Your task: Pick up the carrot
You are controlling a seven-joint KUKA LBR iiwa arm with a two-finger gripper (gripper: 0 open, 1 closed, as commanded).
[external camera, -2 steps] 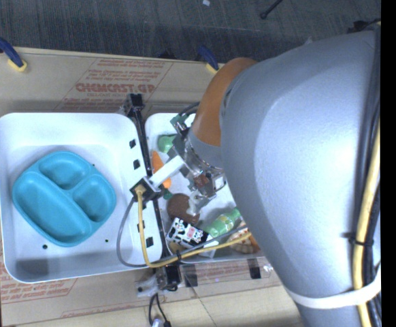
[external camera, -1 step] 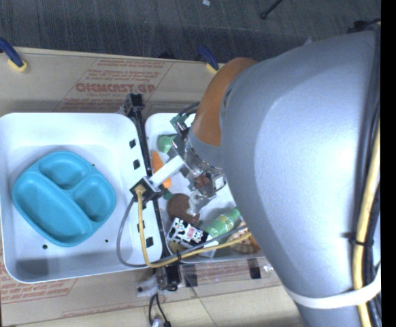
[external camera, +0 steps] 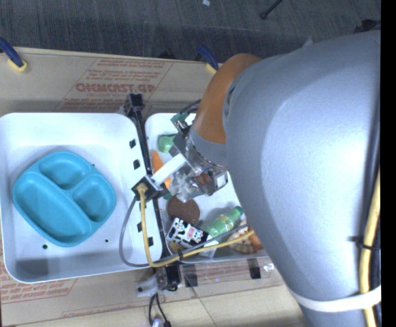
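The carrot (external camera: 156,161) shows as a small orange piece at the left wall of the right bin (external camera: 158,122), partly hidden by the gripper's pale bracket. My gripper (external camera: 186,180) hangs low in the right bin, just right of the carrot and above a brown round thing (external camera: 184,210). The wrist and the big grey arm cover most of this bin.
A green thing (external camera: 165,143) lies just behind the carrot. Near the front of the right bin are a black-and-white patterned box (external camera: 184,232), a green bottle (external camera: 224,223) and a tan thing (external camera: 243,241). The left bin (external camera: 21,131) holds a blue divided plate (external camera: 63,196).
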